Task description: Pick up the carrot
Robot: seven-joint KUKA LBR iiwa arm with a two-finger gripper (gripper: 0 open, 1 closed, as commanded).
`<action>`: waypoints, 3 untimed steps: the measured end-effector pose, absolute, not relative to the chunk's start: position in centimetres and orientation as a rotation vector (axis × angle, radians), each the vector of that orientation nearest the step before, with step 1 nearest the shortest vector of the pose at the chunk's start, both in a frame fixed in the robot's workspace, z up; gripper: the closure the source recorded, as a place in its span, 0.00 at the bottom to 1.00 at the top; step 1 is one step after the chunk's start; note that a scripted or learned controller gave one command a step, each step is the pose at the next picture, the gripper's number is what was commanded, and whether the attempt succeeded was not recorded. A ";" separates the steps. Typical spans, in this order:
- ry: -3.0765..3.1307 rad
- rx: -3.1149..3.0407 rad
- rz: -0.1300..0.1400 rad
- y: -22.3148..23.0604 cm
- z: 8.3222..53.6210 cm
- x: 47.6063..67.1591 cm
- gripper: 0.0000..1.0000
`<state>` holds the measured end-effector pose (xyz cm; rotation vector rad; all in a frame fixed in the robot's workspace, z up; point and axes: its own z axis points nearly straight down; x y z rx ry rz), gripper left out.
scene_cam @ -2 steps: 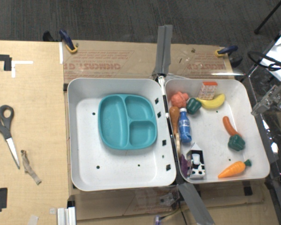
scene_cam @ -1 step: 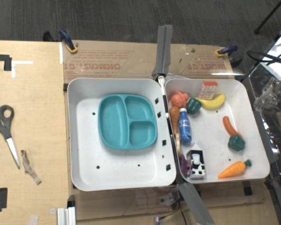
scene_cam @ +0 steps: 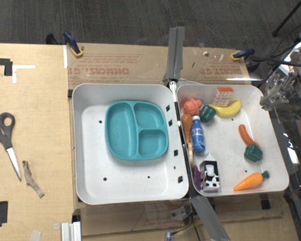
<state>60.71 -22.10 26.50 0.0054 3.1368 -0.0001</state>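
Right white bin [scene_cam: 271, 134] holds the orange, green-topped carrot [scene_cam: 251, 181]; gripper [scene_cam: 278, 92] state unclear.

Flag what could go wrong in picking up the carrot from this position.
1. The carrot lies in the near right corner of the right bin, close to its walls; a descending claw may hit the rim or get only one finger beside it.
2. It lies tilted across the corner, so a misaligned claw could pinch the tapered tip and let it slip.
3. The green pepper just above it could be bumped or grabbed instead.
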 end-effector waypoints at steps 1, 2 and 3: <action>3.104 -0.435 -0.002 -22.1 31.2 62.9 1.00; 3.027 -0.815 -0.001 -22.1 28.4 66.0 1.00; 3.046 -0.754 -0.001 -22.2 28.7 56.7 1.00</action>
